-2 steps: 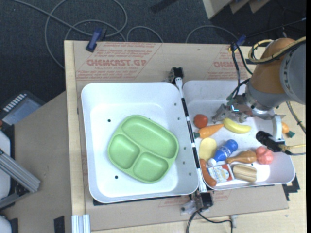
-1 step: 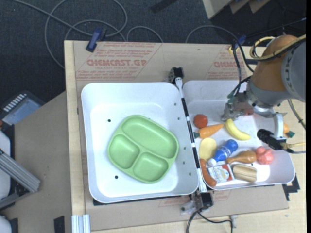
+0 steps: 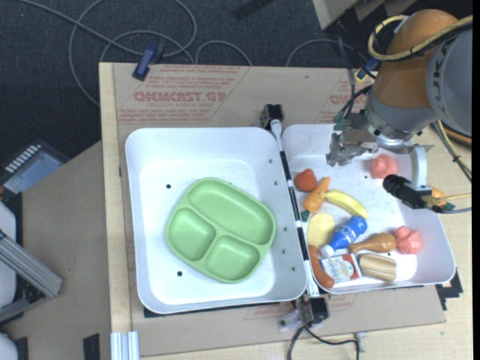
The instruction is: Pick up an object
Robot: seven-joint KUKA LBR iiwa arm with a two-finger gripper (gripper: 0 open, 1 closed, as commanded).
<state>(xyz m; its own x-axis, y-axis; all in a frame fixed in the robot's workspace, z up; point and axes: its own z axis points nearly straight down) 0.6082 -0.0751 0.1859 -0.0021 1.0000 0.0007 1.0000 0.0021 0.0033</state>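
Observation:
My gripper [image 3: 342, 154] hangs open over the far left part of the right bin [image 3: 442, 265], with nothing between its fingers. Below and in front of it lies a heap of toy food: a red-orange tomato [image 3: 304, 179], a carrot [image 3: 318, 195], a banana [image 3: 345, 201], a yellow pear-like fruit [image 3: 321, 228], a blue bottle [image 3: 348, 233], a chicken drumstick [image 3: 373, 242], a hot dog [image 3: 376, 265] and a red-and-white packet [image 3: 338, 265]. A pink piece [image 3: 382, 165] lies just right of the gripper, and another pink piece [image 3: 409, 238] near the right wall.
The left bin [image 3: 142, 163] holds a green divided plate [image 3: 219, 229]. A black divider rail [image 3: 286, 186] runs between the two bins. The arm's orange band [image 3: 409, 58] looms over the right bin's far corner.

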